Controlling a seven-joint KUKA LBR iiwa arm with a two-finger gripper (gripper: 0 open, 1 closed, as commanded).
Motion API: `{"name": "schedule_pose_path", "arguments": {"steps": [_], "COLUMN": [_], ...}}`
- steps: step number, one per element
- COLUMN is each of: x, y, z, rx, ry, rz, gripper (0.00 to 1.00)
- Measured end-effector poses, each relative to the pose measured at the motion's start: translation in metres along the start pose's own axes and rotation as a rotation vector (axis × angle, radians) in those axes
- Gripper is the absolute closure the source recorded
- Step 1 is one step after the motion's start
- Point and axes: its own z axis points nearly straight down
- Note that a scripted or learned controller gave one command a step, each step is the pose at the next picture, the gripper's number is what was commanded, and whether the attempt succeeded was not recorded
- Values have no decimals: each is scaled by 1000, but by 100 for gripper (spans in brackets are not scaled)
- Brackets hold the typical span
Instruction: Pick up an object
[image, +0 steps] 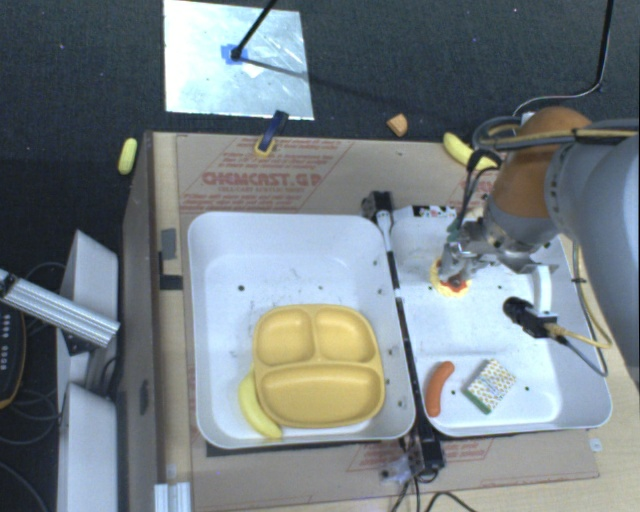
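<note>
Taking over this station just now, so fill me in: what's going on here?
The arm reaches in from the right, its gripper low in the right bin at a small orange-and-yellow object; a grip on it cannot be confirmed. An orange sausage-shaped piece and a speckled block lie untouched toward that bin's front. The left bin holds a yellow divided plate with a banana-like piece beside it.

Grey arm (590, 190) from the right, tool (455, 268) downward.

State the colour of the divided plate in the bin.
Yellow: the divided plastic plate shows clearly in the camera view.
</note>
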Motion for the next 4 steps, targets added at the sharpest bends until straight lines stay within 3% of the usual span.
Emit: {"name": "schedule_pose_path", "arguments": {"steps": [1,2,3,4], "x": [0,0,0,2], "y": [1,2,2,5], "z": [0,-11,-11,13], "rx": [-6,-10,-9,-2], "ry": [-1,-2,-2,0], "rz": [0,-1,-1,-1], "gripper": [0,100,0,0]}}
